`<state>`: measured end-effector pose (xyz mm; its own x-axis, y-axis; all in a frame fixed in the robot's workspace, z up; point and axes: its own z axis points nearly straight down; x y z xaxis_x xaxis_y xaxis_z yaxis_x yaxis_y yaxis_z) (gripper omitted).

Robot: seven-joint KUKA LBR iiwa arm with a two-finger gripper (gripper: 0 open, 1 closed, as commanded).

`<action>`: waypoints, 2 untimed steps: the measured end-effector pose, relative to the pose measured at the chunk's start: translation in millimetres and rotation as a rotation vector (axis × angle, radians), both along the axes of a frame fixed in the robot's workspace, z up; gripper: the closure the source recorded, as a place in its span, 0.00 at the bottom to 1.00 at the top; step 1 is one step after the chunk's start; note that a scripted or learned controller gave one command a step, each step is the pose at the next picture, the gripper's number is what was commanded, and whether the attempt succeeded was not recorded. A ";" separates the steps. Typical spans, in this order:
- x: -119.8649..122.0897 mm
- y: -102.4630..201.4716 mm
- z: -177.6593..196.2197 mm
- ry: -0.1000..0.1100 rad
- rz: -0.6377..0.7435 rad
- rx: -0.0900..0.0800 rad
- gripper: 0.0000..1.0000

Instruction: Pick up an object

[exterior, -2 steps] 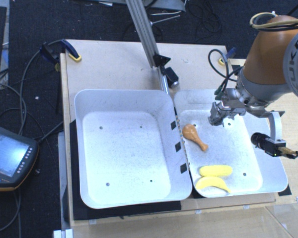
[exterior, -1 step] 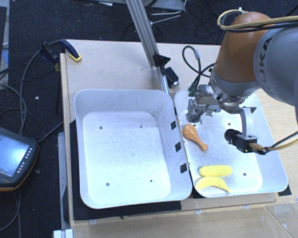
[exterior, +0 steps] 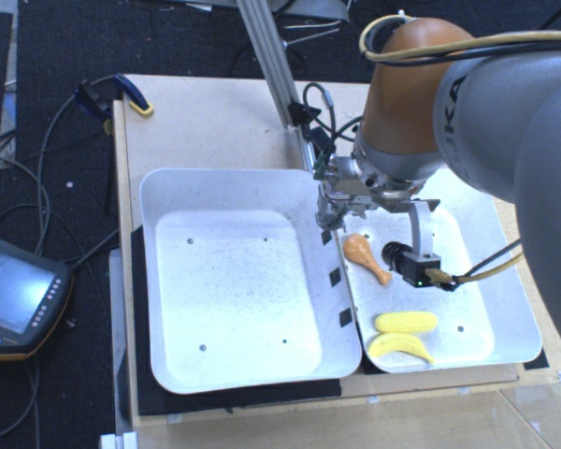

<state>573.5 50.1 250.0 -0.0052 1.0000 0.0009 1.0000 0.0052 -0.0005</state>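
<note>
Lying in the right bin (exterior: 505,251), an orange drumstick-shaped toy (exterior: 366,254).

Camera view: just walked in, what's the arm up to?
The KUKA arm reaches in over the right bin, with its gripper low near that bin's left wall. Nothing shows between its fingers, so nothing is picked yet. An orange drumstick-shaped toy lies just beside the gripper, looking like the likeliest target. A yellow corn cob and a yellow banana lie nearer the front of the same bin. The left bin sits alongside.
</note>
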 end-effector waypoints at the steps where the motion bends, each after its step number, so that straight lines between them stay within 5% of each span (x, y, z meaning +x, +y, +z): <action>1: 19.9 41.2 -9.2 0.000 -0.002 0.000 1.00; 2: 19.9 39.3 -8.6 0.000 -0.004 -0.001 0.00</action>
